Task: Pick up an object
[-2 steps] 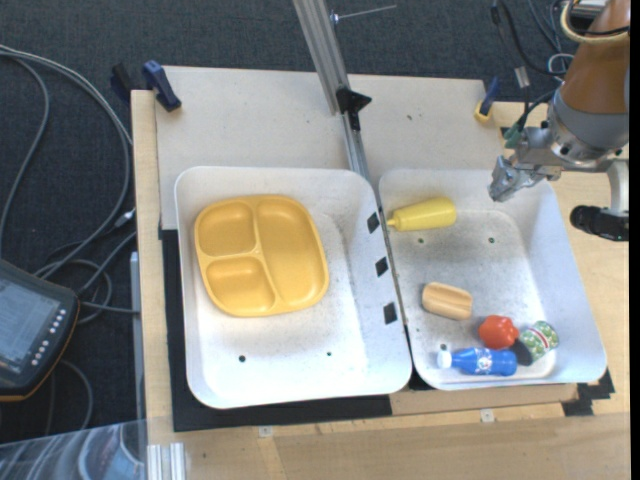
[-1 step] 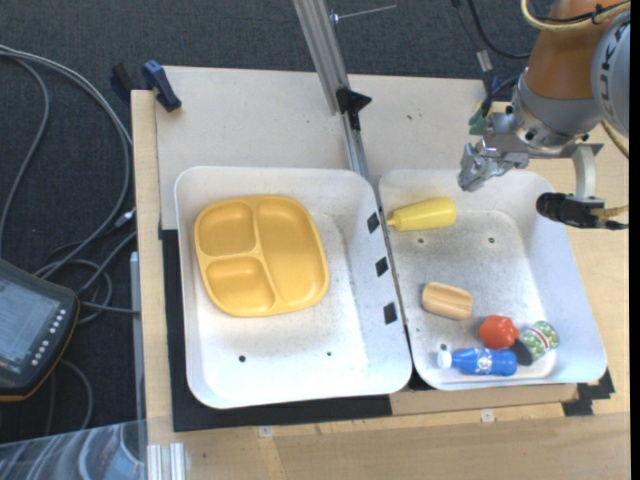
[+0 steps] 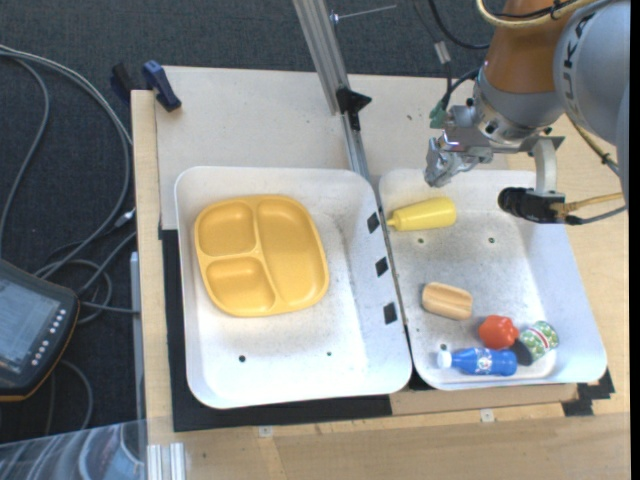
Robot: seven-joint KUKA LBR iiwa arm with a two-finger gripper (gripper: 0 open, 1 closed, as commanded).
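— As the table (image 3: 250, 118) is scanned from its left edge, what is met first?

— A blue clamp (image 3: 160, 83) is seen at the far left corner of the table. Below it, the left bin (image 3: 350, 298) is found, and a yellow divided plate (image 3: 262, 255) with three compartments is laid flat in its left half. The rest of that bin's floor is seen as speckled white.

— And at the middle?

— A slanted metal post (image 3: 325, 43) is seen coming down to the seam between the two bins, where a few small black clips are fixed along the inner edges.

— What is held in the right bin (image 3: 570, 268)?

— A yellow oblong object (image 3: 423, 214) is laid on its side near the far left corner of that bin. Further towards the front, a tan, bun-like piece (image 3: 447, 300) is placed near the middle. Along the near edge a blue bottle (image 3: 480, 361) is laid down, with a red round object (image 3: 497, 331) just behind it and a green-and-white patterned ball (image 3: 540, 339) close beside that.

— Where is the pincer (image 3: 441, 168) found?

— It is hung over the far edge of the right bin, just above and slightly right of the yellow oblong object, apart from it. Nothing is seen between its fingers; whether they are spread or closed cannot be told. The orange band (image 3: 535, 28) of the arm is seen above it at upper right.
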